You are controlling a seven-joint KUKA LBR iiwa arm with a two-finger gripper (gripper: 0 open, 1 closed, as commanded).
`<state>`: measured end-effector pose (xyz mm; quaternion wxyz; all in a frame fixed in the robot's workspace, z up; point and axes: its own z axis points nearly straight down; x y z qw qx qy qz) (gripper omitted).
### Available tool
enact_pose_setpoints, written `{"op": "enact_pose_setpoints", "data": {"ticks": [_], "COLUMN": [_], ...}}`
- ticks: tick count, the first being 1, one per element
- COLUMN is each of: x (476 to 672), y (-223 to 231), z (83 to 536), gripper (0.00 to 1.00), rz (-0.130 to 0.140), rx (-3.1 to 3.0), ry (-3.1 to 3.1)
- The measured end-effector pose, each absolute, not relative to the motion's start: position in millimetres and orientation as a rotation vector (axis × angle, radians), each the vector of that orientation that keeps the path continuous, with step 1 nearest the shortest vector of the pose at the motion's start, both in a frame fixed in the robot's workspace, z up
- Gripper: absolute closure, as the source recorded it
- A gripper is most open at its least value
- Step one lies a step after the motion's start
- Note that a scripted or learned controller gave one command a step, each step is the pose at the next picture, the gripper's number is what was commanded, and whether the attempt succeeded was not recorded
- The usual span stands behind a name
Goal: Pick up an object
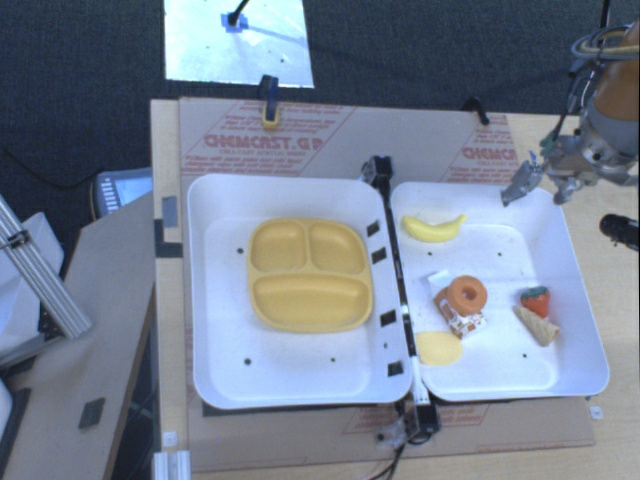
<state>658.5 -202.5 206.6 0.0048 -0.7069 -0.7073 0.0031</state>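
My gripper hangs over the far right corner of the right bin, its two fingers spread open with nothing between them. Below it in that bin lie a yellow banana near the far left, an orange donut-shaped toy resting on a small brown and white block in the middle, a flat yellow disc near the front, and a cone with a red and green top at the right. The gripper is apart from all of them.
The left bin holds a yellow divided plate. A black divider with clips runs between the bins. Cardboard lies under both, with a yellow clamp at its far edge.
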Motion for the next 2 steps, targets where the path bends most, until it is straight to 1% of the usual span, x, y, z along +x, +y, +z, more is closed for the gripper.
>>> {"op": "enact_pose_setpoints", "data": {"ticks": [1, 2], "x": [661.4, 666.3], "y": [-201.7, -205.9], "z": [215.7, 172.9], "gripper": [0.0, 0.0], "rz": [-0.001, 0.0], "rx": [-2.219, -2.218], "ry": [-2.227, -2.227]}}
